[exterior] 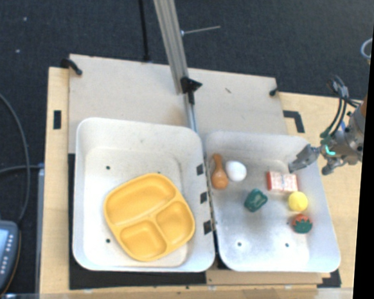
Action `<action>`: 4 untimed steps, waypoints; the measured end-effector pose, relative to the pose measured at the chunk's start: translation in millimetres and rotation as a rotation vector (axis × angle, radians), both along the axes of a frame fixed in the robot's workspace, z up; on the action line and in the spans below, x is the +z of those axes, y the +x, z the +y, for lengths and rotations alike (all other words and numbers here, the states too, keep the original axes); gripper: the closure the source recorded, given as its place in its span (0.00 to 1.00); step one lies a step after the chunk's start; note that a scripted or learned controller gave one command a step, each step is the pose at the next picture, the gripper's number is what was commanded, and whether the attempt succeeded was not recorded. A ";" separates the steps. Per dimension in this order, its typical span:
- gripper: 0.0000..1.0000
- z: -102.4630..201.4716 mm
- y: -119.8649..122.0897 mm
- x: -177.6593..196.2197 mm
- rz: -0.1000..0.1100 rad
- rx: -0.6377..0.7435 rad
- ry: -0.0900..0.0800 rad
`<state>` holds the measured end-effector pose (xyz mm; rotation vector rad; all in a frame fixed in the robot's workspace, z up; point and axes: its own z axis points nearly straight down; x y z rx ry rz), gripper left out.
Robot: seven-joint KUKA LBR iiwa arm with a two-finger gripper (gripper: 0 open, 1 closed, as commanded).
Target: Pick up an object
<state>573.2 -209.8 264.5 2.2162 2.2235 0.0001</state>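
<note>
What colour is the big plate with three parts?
Yellow-orange: the divided plate shows clearly in the camera view.

Gripper (315,161) hangs open over the right bin (256,248) beside a pink box (282,181)

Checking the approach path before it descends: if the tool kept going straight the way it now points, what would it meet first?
Probably the red-and-white box: the tool sits at the right bin's upper right, pointing down-left toward it. Depth is unclear from this slant.

Yellow divided tray (149,215) in left bin (94,135)
</note>
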 end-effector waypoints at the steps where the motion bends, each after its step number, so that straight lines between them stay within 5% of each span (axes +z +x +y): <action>1: 0.00 -1.6 2.8 -62.5 0.006 -0.004 0.001; 3: 0.00 -10.2 5.0 -160.3 0.005 -0.006 0.000; 4: 1.00 -11.5 7.0 -145.6 -0.003 -0.009 -0.001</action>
